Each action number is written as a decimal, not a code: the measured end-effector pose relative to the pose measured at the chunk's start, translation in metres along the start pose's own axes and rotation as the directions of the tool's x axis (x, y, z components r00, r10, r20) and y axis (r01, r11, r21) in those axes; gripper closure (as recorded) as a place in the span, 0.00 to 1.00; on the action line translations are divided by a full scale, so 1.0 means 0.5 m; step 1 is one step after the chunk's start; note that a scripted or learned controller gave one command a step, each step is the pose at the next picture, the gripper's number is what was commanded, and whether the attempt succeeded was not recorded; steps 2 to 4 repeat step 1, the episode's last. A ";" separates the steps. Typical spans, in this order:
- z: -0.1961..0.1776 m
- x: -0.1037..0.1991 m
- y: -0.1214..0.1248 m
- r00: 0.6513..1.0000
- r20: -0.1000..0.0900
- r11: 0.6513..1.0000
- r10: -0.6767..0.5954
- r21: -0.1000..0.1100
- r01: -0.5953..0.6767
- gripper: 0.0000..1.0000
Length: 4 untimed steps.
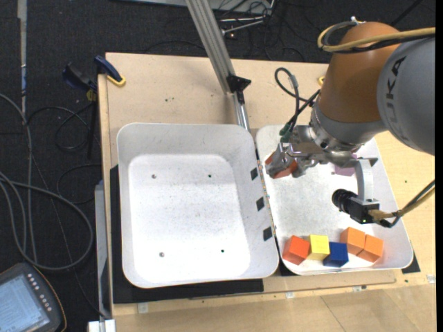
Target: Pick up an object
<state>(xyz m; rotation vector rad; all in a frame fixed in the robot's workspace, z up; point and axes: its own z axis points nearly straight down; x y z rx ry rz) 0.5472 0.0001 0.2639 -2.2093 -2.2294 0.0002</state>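
My gripper (282, 164) hangs over the far left part of the right bin (304, 206), close to the wall shared with the left bin. A small red block (281, 171) shows between its fingers, which are shut on it. Along the right bin's near edge lie several blocks: an orange one (297, 248), a yellow one (319, 245), a blue one (337, 254) and two more orange ones (356, 238) (372, 248). The arm's grey and orange body hides the far right part of that bin.
The left bin (138, 185) sits beside the right one, their walls touching. A slanted metal pole (211, 37) rises behind the bins. A black camera unit (349, 206) hangs off the wrist on a white bracket. Cables and a clamp (104, 71) lie at the far left.
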 end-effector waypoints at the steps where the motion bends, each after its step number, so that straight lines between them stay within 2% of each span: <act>1: 0.001 0.104 0.006 1.000 0.001 1.000 0.000 -0.001 0.000 1.00; 4: 0.001 0.104 0.006 1.000 0.001 1.000 0.000 -0.001 0.000 1.00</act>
